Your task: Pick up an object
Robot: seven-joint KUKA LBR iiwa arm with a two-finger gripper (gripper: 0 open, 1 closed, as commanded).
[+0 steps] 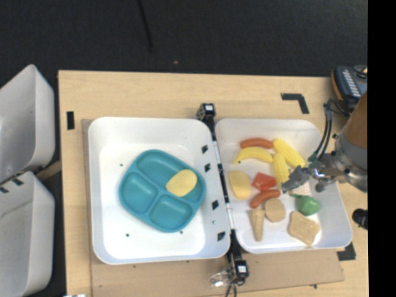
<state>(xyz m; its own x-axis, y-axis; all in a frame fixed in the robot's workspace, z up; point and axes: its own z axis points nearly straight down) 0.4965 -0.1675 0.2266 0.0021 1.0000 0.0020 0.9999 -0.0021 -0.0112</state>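
bread slice 1 | bananas 1 | corn cobs 2 | claw state unclear

No writing, label, brand or number can be read anywhere here. The black corner marks on the surface carry no letters.

Right bin holds toy food: bananas, red sausage, corn, cone, green piece. Left bin: blue divided plate at centre, yellow piece in its right compartment.
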